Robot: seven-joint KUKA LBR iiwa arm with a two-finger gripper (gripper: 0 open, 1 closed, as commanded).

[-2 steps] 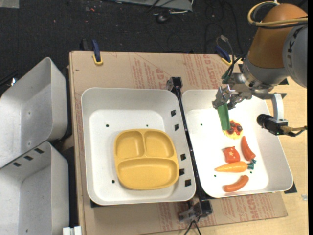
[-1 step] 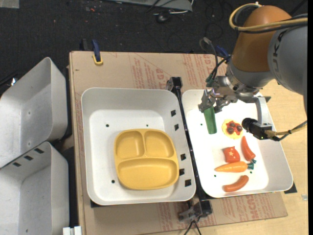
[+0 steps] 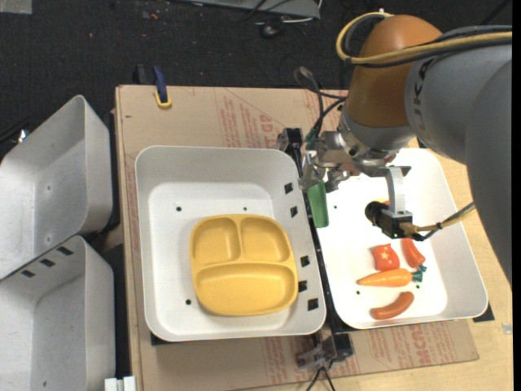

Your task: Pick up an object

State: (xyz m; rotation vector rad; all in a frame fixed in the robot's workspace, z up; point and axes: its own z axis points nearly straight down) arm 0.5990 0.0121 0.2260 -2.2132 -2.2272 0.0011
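A yellow divided plate [image 3: 242,265] fills the left bin [image 3: 163,177], out of the way. Mid-counter, the pincer [image 3: 316,173] hangs just above a green block [image 3: 317,208], likely its target, hard against the right bin's [image 3: 456,283] left wall, which crowds any grasp. Whether the pincer is wide or narrow I cannot tell. A carrot [image 3: 384,279] and a sausage [image 3: 392,305] lie nearer the counter's front right corner.

The left bin [image 3: 163,169] holds a yellow tray [image 3: 242,265] with three compartments. In the right bin [image 3: 435,194], the gripper [image 3: 316,176] is just above a green object [image 3: 318,208] beside the left wall. A carrot [image 3: 384,279] and a sausage [image 3: 392,305] lie well apart from it.
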